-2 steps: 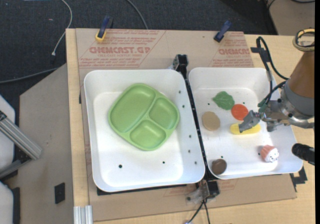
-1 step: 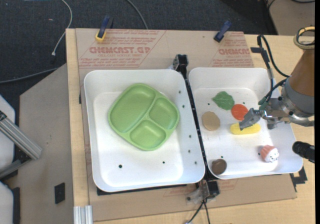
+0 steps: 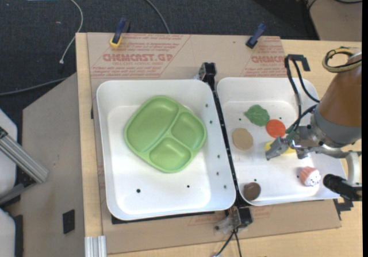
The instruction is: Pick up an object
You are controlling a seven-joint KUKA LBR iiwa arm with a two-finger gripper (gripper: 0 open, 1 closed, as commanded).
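Note:
Several small objects lie in the right bin (image 3: 261, 88). A green leafy piece (image 3: 256, 114) sits toward the back, with an orange-red ball (image 3: 276, 128) just to its right. A tan oval piece (image 3: 242, 138) lies left of centre, and a brown lump (image 3: 251, 190) rests by the front rim. Near the front right is a red and white piece (image 3: 309, 176). My gripper (image 3: 277, 149) hangs low over the middle of this bin, just below the orange-red ball and right of the tan piece. Nothing visibly sits in it.
The left bin (image 3: 109, 152) holds a green divided plate (image 3: 165, 133). A black clamp (image 3: 207, 71) joins the bins at the back and another (image 3: 238, 215) at the front. Black cables (image 3: 294, 80) run along the arm over the right bin's back corner.

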